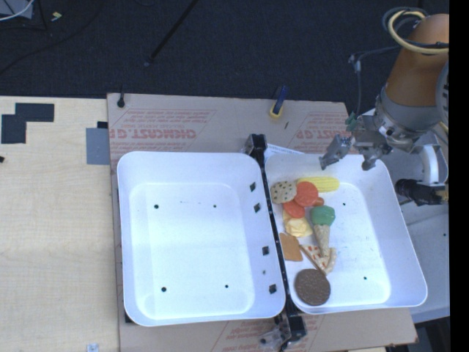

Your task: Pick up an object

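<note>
Lying below the pincer (352,152), well apart, toy food pile (306,211)

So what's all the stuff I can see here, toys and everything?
shallow white plastic bins: 2, white, side by side on the bench; left bin, right bin
round beige speckled cookie: 1, right bin, far left part
yellow corn cob toy: 1, right bin, far end
red-orange tomato toy: 1, beside the cookie
green-topped ice-cream cone toy: 1, mid pile
pizza slice toy: 1, below the cone
round dark brown cookie: 1, near end
blue-and-yellow clamp: 1, cardboard's far edge
grey arm with orange band: 1, right; gripper above right bin's far rim
</note>
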Controlling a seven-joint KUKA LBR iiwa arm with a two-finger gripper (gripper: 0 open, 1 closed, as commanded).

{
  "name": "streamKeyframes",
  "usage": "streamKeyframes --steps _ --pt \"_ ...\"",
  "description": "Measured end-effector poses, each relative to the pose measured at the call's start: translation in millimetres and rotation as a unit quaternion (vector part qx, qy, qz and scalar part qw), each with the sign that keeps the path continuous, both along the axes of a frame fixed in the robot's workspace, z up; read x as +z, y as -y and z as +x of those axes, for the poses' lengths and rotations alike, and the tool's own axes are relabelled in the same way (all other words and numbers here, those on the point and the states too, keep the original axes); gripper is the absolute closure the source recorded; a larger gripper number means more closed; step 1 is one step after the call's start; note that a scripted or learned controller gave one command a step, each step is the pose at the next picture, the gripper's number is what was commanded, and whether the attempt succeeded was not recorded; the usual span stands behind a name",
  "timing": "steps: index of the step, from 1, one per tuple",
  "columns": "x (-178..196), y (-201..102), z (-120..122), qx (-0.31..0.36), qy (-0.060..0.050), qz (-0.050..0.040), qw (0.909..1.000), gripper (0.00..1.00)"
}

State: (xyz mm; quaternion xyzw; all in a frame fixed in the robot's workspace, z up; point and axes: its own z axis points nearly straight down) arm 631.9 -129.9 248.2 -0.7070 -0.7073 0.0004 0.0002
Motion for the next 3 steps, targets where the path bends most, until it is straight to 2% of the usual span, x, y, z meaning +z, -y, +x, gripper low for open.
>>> streamKeyframes --steps 1,2,3 --pt "-169 -5 3 0.001 -0.003 0.0002 1.0000 0.00" --pt "-151 -4 4 -0.001 -0.002 0.0007 1.0000 1.00" --pt "-54 -78 14 0.004 0.004 0.0014 1.0000 1.00"
